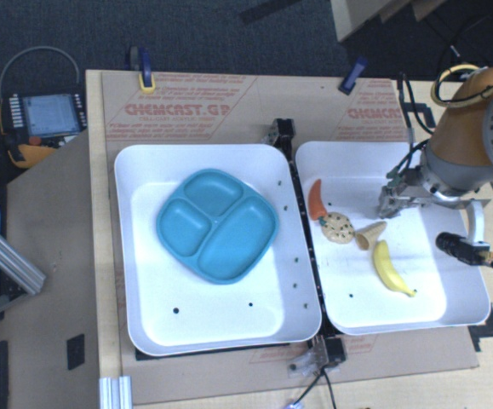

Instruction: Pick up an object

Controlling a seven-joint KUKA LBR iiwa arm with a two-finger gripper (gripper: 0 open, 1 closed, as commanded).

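The right bin (450, 309) holds an orange carrot (316, 199) near its left wall, a speckled round cookie (338, 227) just below it, a small tan cone-shaped piece (370, 233) and a yellow banana (392, 268). My gripper (391, 203) hangs over the upper middle of this bin, just above and to the right of the tan piece and above the banana. Nothing can be seen held in it. The arm's grey and orange wrist reaches in from the right.
A blue divided plate (218, 225) lies in the left bin (144, 313). The black divider (301, 228) between the two bins runs just left of the carrot. Clamps sit on the board's far edge.
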